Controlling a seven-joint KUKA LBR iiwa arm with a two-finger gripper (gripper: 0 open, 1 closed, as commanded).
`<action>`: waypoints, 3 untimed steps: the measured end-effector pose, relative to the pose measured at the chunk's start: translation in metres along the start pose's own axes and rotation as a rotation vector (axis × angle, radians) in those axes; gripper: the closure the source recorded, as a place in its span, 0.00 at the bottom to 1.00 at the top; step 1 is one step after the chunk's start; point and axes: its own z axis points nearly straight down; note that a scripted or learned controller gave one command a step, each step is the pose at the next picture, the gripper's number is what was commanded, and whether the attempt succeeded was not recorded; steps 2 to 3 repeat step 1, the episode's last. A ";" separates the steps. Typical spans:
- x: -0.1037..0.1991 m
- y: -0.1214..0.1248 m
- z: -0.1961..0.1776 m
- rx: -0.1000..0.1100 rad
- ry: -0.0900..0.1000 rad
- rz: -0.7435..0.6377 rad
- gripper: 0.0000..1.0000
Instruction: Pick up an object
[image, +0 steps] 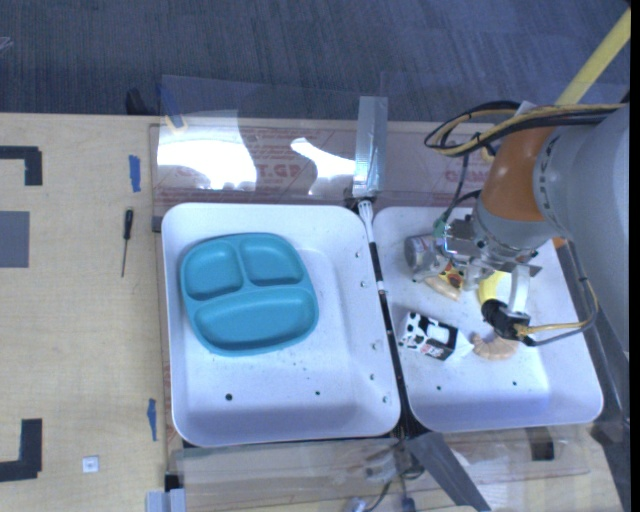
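Altogether two white bins, one blue divided plate, end effector grip state unclear

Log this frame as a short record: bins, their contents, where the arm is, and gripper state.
left bin: holds a blue divided plate, lying flat
right bin: holds a black-and-white object, a tan object and small items under the arm
arm: reaching in from the right, over the right bin
gripper: low over the right bin's clutter; finger state cannot be read
held object: none visible
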 end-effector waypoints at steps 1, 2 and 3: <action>0.073 0.012 -0.088 0.023 -0.002 0.085 1.00; 0.073 0.012 -0.088 0.023 -0.002 0.085 1.00; 0.073 0.012 -0.088 0.023 -0.002 0.085 1.00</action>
